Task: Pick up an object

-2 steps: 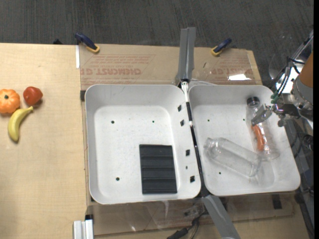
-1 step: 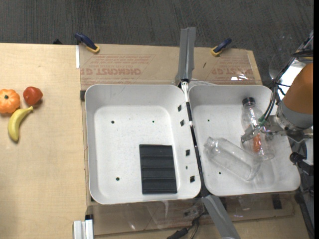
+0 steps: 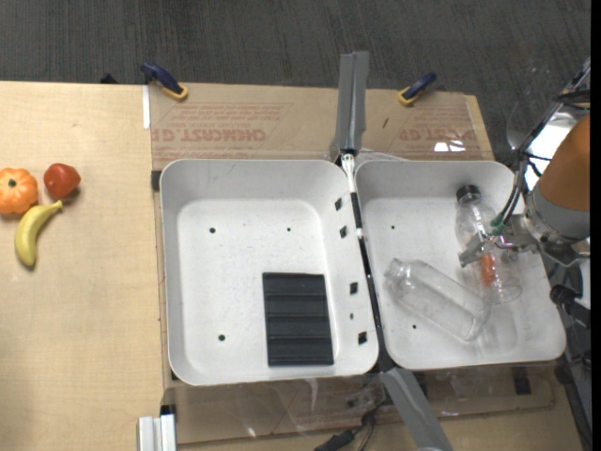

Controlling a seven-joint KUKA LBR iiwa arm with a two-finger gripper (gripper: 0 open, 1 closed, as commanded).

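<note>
Ribbed black slab (image 3: 299, 318), clear plastic bottles (image 3: 435, 298), gripper (image 3: 498, 240) state indiscernible.

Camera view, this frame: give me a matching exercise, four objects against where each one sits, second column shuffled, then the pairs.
Objects:
1. black ridged block
2. clear plastic bottle
3. banana
4. blue-handled clamp

Places:
A. on the wooden bench top, left of both bins
B. lying in the right bin
C. on the cardboard's far edge
D. in the left bin, near its front wall

Pairs: 1-D, 2-B, 3-A, 4-C
</note>
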